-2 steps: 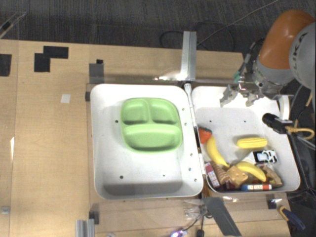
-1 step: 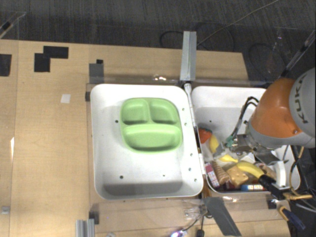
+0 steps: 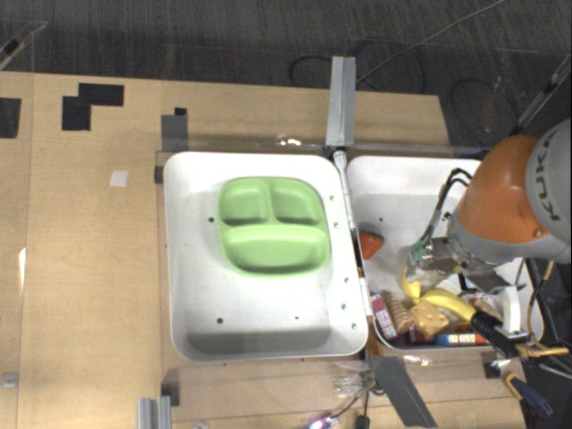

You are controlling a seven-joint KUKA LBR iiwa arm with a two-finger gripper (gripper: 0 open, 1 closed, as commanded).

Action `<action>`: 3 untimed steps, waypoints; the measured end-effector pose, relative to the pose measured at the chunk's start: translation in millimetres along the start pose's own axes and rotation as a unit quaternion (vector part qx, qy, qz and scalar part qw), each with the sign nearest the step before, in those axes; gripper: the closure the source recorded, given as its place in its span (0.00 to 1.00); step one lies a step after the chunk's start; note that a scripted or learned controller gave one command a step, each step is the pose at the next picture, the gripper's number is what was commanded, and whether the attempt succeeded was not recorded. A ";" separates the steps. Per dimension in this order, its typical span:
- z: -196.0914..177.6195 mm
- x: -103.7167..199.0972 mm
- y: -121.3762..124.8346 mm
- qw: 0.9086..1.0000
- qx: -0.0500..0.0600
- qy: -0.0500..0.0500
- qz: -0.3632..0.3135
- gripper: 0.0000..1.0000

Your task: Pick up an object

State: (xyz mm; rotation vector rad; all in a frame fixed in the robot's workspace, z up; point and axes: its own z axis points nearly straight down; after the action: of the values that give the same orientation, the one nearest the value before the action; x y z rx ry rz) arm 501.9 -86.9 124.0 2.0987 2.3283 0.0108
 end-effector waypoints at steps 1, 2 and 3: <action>-121.1 60.6 -6.1 1.000 0.002 0.000 0.015 1.00; -120.9 60.5 -6.2 1.000 0.002 0.000 0.015 0.00; -85.7 58.6 37.4 0.999 0.003 0.000 0.052 0.00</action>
State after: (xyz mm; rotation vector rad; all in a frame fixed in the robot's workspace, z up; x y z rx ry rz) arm 532.2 -24.7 210.0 2.2194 2.2199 0.0052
